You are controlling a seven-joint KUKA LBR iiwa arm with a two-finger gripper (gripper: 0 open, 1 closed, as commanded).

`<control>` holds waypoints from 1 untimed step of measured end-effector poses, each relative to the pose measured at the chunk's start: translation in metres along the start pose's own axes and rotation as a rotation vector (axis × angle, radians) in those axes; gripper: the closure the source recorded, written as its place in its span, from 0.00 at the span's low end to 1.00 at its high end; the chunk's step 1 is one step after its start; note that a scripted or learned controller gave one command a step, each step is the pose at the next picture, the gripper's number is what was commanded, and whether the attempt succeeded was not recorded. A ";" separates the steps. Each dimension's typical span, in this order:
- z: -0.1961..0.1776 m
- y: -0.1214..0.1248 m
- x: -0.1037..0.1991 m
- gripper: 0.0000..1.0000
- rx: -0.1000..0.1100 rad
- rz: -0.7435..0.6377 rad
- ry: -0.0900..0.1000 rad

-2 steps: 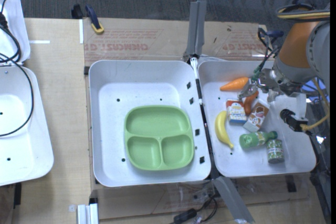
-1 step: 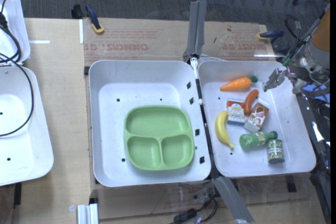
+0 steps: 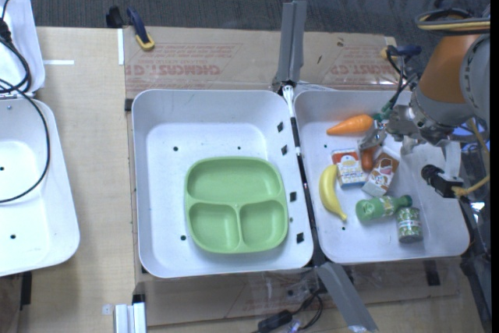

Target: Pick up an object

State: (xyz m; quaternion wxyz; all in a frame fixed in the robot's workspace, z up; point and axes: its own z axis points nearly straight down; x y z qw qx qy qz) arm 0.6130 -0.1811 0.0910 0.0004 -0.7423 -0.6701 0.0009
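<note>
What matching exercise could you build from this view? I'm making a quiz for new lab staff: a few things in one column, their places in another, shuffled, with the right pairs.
Things:
1. green tray
2. banana
3. carrot
4. green bottle

Places:
A. at the far end of the right bin, nearest the arm's wrist
B. alone in the left bin
C. toward the near side of the right bin, lying beside a small can
D. along the right bin's left wall, next to the divider

Pairs: 1-B, 2-D, 3-A, 4-C
</note>
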 end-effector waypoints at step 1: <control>-0.009 0.000 0.000 1.00 0.000 -0.003 -0.002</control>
